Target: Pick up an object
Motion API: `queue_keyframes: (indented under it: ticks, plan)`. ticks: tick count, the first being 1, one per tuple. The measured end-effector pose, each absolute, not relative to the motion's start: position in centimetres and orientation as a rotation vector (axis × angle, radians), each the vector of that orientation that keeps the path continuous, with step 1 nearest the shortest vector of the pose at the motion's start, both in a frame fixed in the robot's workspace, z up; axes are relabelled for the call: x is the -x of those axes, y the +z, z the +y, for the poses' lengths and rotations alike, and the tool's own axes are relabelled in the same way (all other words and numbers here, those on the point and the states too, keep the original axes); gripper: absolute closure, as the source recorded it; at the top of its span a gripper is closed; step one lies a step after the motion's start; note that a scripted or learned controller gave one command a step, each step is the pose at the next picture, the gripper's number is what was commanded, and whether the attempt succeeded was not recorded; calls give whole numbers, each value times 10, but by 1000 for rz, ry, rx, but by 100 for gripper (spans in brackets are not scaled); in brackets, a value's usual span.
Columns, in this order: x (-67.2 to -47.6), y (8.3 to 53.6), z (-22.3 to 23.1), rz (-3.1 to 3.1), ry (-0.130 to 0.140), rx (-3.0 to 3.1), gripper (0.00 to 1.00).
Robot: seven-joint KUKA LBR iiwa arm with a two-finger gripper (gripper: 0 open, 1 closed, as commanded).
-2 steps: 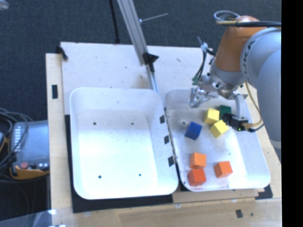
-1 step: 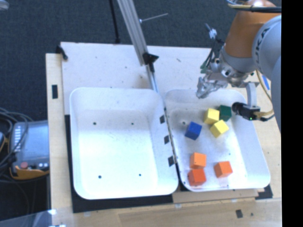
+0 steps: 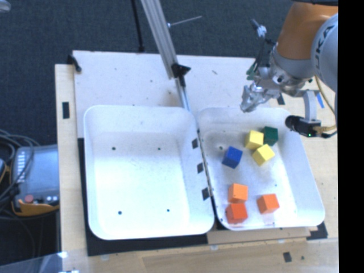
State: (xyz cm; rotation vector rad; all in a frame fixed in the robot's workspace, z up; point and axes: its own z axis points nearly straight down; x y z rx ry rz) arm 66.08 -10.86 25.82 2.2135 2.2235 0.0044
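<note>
The right bin (image 3: 301, 169) holds several small cubes: a blue one (image 3: 232, 157), two yellow ones (image 3: 255, 139) (image 3: 263, 154), a dark green one (image 3: 271, 135), and three orange ones (image 3: 239, 193) (image 3: 236, 212) (image 3: 268, 203). My gripper (image 3: 250, 102) hangs above the bin's far rim, up and left of the yellow and green cubes, with nothing seen between its fingers. The grey arm with its orange band (image 3: 301, 33) comes in from the upper right.
The left bin (image 3: 96, 152) sits beside the right one, sharing a middle edge. A slanted metal post (image 3: 162, 36) rises behind the bins. A grey device with cables (image 3: 34, 178) lies off the bench at left.
</note>
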Motion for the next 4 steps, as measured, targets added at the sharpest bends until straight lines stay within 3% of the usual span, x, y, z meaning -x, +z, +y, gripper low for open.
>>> queue_keyframes:
  ticks: [4]
  plan:
    - [-613, 231, 96, 2231, -3, -2216, 100]
